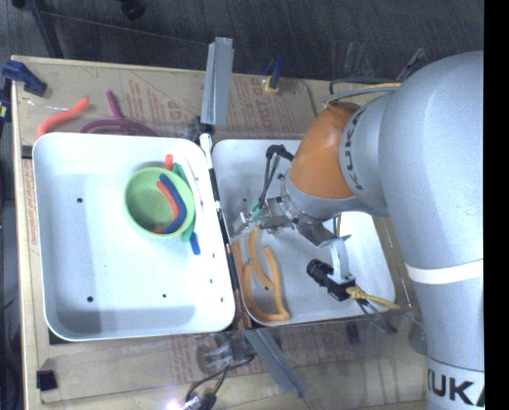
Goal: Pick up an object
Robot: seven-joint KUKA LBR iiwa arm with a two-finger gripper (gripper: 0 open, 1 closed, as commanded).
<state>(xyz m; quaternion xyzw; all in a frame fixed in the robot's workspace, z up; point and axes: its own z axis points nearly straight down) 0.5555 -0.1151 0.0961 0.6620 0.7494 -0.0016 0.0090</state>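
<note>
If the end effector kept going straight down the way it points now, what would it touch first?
Most likely the orange looped object lying on the floor of the right bin, just below the end effector. Depth is hard to judge from this slanted view, so it might meet bare bin floor instead.

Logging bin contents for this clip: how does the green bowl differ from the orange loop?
The green bowl sits in the left bin; the orange loop lies in the right bin, close under the arm. The green bowl is a round hollow dish with coloured strips inside; the orange loop is a thin, flat, elongated band holding nothing. Both rest on a white bin floor.
</note>
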